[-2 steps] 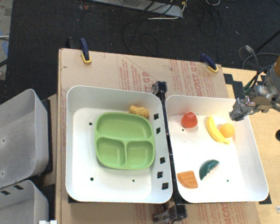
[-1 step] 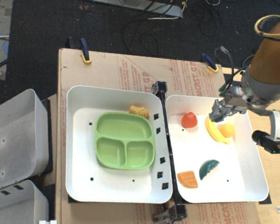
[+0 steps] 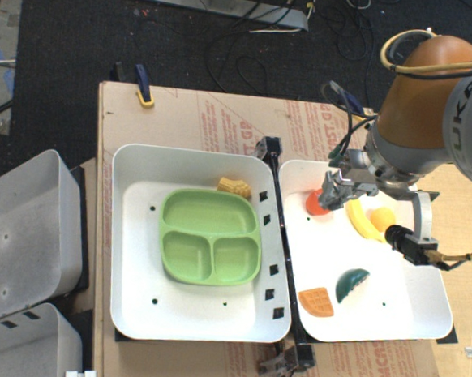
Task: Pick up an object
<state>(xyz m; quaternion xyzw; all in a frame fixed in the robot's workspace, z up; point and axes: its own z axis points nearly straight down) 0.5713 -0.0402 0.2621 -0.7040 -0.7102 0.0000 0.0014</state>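
2 white bins point(image 3: 134, 241) on cardboard-topped bench point(image 3: 201, 112)

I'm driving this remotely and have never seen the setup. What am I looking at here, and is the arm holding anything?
One camera looks down at a slant on two white bins. The grey and orange arm reaches in from the right; its gripper is low in the right bin, over a red piece. Whether it grips that piece cannot be told. That bin also has a banana, a dark green piece and an orange waffle. The left bin holds a green tray and a yellow waffle.
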